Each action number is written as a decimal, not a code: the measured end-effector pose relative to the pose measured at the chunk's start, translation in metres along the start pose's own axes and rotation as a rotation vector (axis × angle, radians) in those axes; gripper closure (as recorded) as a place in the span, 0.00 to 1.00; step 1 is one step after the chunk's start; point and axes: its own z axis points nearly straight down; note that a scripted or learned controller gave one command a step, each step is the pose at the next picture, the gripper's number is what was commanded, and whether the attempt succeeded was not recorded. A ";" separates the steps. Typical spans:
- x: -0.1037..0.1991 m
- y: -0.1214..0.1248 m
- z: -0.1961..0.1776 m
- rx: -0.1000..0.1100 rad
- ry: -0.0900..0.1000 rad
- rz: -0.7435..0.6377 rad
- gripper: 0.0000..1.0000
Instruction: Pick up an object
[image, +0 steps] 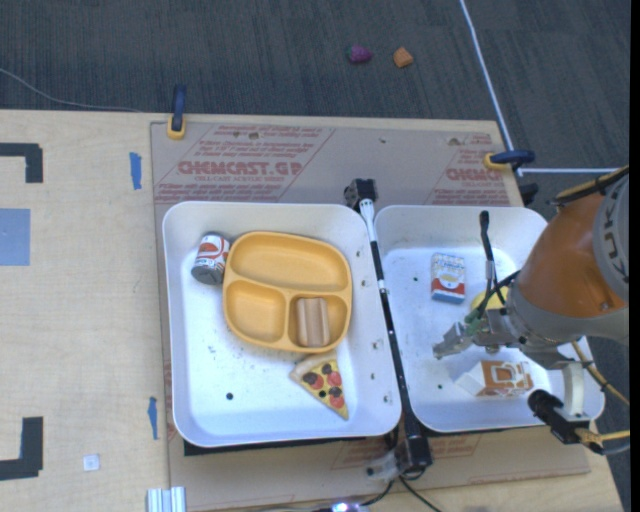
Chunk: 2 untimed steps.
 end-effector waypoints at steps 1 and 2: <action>0.000 0.002 -0.010 -0.004 -0.002 0.000 1.00; 0.000 0.001 -0.010 -0.004 -0.001 0.000 0.00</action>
